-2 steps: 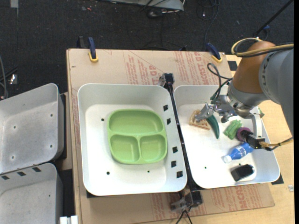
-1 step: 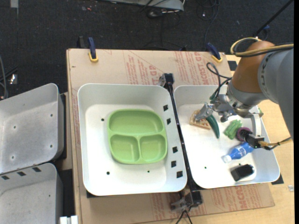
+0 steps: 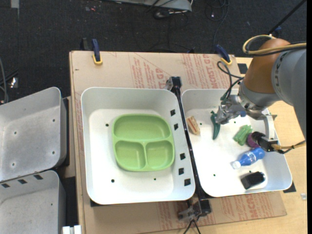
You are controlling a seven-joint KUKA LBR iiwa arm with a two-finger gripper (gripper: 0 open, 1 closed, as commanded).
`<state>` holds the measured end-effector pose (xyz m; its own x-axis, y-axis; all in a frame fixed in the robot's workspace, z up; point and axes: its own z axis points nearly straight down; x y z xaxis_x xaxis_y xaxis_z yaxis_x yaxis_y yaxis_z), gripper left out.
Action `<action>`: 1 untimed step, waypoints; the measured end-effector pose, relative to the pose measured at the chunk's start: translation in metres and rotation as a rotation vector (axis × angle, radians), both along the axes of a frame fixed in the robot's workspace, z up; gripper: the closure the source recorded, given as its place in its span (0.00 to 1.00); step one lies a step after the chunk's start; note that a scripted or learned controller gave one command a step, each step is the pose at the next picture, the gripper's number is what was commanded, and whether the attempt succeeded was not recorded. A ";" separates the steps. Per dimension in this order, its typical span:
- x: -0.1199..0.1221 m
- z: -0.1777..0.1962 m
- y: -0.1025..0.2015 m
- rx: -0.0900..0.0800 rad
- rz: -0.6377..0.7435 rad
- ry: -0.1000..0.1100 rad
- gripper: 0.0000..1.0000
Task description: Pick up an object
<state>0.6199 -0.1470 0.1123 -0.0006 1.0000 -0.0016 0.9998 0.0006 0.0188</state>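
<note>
The right bin [image 3: 273,172] holds several small objects. A tan and red hot-dog toy [image 3: 194,125] lies near its left wall. A dark green elongated piece [image 3: 215,128] sits just below and left of my gripper [image 3: 223,115], touching or overlapping its tip; I cannot tell whether it is gripped. Right of the gripper lie a light green block [image 3: 242,134] and a purple piece [image 3: 252,140]. A blue bottle [image 3: 249,157] and a black object [image 3: 253,180] lie nearer the front edge. The grey arm with its orange band [image 3: 265,57] reaches in from the right.
The left bin [image 3: 97,179] carries a light green divided plate [image 3: 144,142]. A black divider bar [image 3: 184,135] runs between the two bins. Blue clamps [image 3: 96,52] hold the board at the back. Cables trail along the right bin's right rim [image 3: 280,147].
</note>
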 end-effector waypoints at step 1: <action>0.003 0.058 0.007 0.001 0.002 0.017 1.00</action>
<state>0.6232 -0.1401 0.1704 -0.0030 1.0000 -0.0006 1.0000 0.0030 0.0015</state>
